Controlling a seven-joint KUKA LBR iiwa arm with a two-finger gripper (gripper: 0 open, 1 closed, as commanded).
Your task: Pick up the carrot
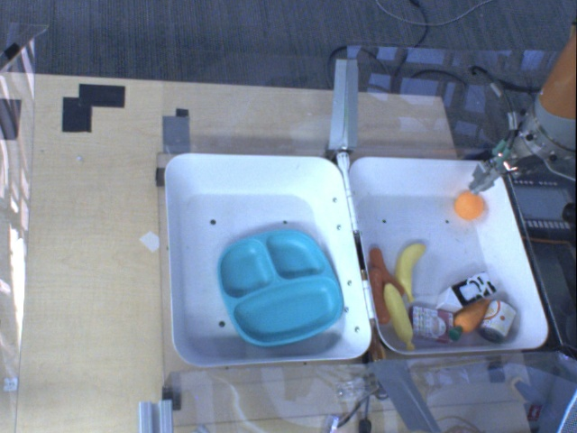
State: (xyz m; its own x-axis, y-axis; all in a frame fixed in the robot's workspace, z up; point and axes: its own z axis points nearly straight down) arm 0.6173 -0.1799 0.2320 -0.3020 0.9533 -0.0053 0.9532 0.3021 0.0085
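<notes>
Pale worktop's right bin (pixel 532 269) holds the carrot (pixel 471 315) ungrasped; hand (pixel 484 177), grip unreadable, hovers near an orange ball (pixel 469 206), so approach comes next.

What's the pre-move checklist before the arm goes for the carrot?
1. Carrot located, near-right corner of the right bin: ok.
2. Carrot free of clutter: not ok. It lies against a black-and-white packet, a grey item and a small wrapper.
3. Pincer over the target: not ok. It sits at the bin's far right, by the orange ball, well away from the carrot.
4. Pincer carrying nothing: ok, nothing seen between its tips.
5. Pincer opening: cannot tell, too small.
6. No mix-up with lookalikes: ok. The bananas and the reddish sausage lie by the bin's left wall.
</notes>
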